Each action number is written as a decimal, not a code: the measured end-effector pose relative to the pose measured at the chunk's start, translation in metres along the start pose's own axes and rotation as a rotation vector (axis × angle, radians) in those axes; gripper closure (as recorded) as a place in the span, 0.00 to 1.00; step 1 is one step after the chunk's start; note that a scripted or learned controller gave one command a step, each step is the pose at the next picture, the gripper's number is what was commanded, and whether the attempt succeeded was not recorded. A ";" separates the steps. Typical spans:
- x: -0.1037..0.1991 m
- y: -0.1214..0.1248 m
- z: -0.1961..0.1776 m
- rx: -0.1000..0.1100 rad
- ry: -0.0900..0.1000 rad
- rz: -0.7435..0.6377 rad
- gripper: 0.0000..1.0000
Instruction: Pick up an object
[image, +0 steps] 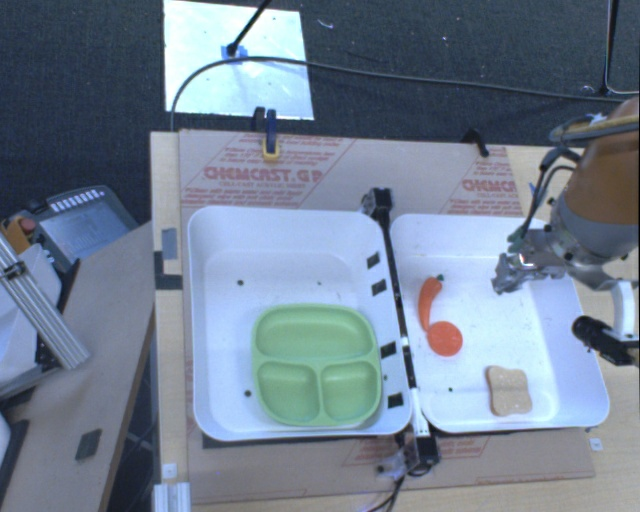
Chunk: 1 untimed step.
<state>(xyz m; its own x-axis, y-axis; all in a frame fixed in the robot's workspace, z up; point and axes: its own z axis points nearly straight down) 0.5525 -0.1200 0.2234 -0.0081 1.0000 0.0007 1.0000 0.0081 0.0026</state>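
The right-hand shallow white plastic bin (560, 400) on the desk holds an orange carrot-shaped toy (436, 318) near its left wall and a tan bread-slice toy (509, 390) toward its front edge. The claw (507, 276) hovers above the bin's far half; whether it is spread or pressed together cannot be told. A sound grasp probably requires centring over one toy before descending. The left bin (215, 300) carries a green divided plate (315, 365).

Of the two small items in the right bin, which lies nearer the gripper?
The orange carrot-shaped toy, left of the gripper. The tan bread-shaped piece lies farther off, near the bin's front edge.
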 end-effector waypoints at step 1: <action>0.053 0.014 0.005 0.000 0.001 -0.002 1.00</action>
<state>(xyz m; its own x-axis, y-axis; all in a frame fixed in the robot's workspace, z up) 0.5664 -0.0664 0.2187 -0.0100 0.9999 0.0017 0.9999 0.0100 0.0024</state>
